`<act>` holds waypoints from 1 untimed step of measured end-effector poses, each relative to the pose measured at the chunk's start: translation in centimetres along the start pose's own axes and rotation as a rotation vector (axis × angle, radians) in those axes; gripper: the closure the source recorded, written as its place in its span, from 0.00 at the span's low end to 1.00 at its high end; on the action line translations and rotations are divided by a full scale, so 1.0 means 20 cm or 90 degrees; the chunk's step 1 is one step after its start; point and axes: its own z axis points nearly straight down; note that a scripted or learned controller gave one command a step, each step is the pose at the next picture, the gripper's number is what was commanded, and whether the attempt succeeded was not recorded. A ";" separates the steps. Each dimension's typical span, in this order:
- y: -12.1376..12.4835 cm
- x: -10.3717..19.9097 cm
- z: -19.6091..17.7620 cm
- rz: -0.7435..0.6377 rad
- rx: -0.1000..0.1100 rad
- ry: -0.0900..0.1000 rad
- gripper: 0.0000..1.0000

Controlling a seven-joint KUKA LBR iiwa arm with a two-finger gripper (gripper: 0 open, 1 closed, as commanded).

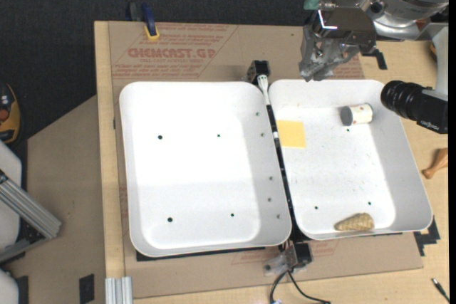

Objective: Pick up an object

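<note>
The right bin (pixel 399 174) holds three objects. A flat yellow square (pixel 291 134) lies near its left wall. A small white and grey cylinder (pixel 355 114) rests toward the back. A tan, rough lump (pixel 354 223) sits by the front rim. My gripper (pixel 318 67) hangs above the back edge of the right bin, behind the yellow square and left of the cylinder. Nothing shows between its fingers, and their gap is hard to read from this angle.
The left bin (pixel 142 153) stands beside the right one on a cardboard sheet (pixel 178 46). A black clamp (pixel 258 71) sits at the back where the bins meet. A black cylindrical device (pixel 417 103) overhangs the right bin's right rim.
</note>
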 end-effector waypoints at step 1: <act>0.00 0.19 0.00 0.000 0.000 0.000 1.00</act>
